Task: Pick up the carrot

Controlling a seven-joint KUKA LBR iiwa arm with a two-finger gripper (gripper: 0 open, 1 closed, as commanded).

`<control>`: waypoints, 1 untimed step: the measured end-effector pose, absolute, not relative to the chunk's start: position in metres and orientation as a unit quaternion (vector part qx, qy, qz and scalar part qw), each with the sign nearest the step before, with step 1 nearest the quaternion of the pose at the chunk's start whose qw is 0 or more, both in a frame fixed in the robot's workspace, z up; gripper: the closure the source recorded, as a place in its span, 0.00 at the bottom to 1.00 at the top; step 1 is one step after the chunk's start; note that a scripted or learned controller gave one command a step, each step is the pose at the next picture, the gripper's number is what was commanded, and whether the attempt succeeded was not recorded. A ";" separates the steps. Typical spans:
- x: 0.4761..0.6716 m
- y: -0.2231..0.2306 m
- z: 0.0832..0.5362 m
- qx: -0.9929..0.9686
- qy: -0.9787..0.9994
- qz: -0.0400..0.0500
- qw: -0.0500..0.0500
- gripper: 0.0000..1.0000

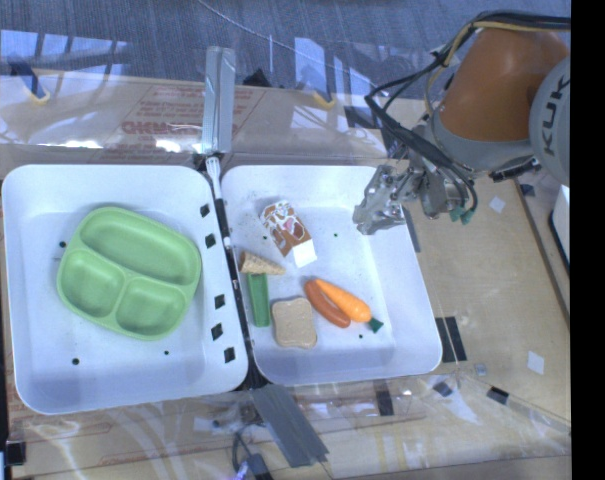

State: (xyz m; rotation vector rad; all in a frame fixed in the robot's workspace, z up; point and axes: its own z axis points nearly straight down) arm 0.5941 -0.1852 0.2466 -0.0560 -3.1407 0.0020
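Observation:
The orange carrot (336, 302) with a small green tip lies in the right bin (407, 343), toward its front middle. My gripper (379, 211) hangs over the bin's far right part, above and to the right of the carrot and well apart from it. Nothing shows between its fingers.
In the right bin there are also a brown-and-white snack pack (286, 230), a wedge of cheese (261, 264), a green stick (258, 299) and a slice of toast (294, 323). The left bin (32, 368) holds a green divided plate (129, 271).

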 end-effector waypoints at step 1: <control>0.528 -0.212 0.242 0.034 -0.999 0.001 0.000 1.00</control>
